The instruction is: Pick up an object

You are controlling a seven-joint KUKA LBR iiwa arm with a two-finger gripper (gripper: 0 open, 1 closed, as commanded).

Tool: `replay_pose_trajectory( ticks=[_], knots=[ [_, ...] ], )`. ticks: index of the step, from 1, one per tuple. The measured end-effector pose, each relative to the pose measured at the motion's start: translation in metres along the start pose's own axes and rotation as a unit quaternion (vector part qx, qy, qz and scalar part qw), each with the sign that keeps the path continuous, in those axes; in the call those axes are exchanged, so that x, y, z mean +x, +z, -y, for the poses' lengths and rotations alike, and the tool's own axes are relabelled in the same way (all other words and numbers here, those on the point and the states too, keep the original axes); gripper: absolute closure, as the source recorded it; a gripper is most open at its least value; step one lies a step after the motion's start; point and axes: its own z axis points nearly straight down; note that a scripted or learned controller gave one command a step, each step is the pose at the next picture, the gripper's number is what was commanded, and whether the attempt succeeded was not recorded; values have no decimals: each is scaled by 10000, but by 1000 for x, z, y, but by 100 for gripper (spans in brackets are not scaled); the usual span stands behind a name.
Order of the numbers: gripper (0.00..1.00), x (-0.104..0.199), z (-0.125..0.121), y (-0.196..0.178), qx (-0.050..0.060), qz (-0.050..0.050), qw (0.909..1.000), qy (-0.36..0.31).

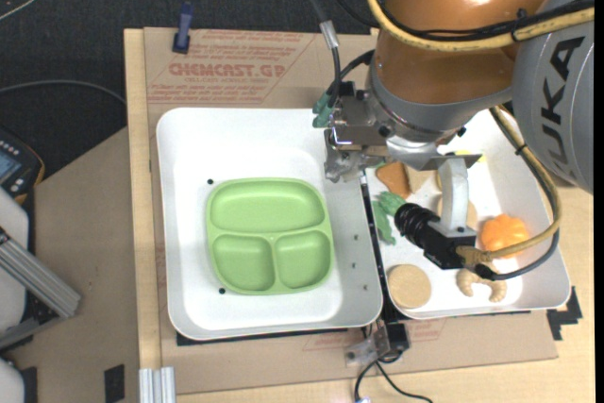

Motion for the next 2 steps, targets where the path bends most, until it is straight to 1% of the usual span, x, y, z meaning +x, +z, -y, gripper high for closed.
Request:
replay_pose_trajectory(
  ticks=[1,2],
  knots=[
    [100,-54,-48,156,97,38,9999,62],
    [100,-49,-49,136,31,11,10000,31]
  ],
)
